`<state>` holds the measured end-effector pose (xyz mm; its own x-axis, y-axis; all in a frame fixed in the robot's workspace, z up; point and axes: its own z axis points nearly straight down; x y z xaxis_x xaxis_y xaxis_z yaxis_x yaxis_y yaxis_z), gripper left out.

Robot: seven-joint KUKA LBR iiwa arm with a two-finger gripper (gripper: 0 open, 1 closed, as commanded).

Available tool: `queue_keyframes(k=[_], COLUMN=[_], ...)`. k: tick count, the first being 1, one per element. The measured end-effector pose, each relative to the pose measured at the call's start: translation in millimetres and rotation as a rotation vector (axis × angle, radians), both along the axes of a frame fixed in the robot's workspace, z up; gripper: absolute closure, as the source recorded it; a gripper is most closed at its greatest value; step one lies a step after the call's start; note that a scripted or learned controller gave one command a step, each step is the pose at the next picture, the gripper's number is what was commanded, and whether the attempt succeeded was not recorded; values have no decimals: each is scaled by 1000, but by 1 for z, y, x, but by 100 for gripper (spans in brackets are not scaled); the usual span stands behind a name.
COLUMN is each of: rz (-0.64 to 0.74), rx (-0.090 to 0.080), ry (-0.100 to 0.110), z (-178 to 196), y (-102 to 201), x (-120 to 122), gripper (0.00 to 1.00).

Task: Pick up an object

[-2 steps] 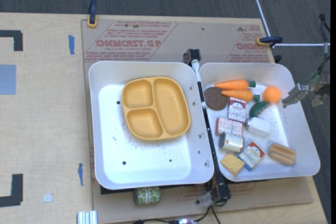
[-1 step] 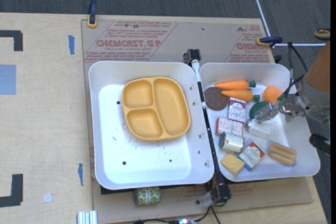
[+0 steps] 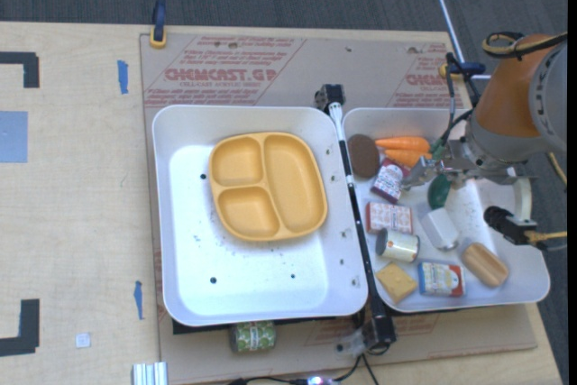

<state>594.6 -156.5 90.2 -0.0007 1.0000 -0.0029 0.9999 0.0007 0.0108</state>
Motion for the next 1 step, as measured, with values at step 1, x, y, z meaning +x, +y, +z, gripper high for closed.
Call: queue_keyframes(k=[1], rz=[1], rx=[-1], ry=[1], z=[9], y=[0], x=[0], gripper=[100])
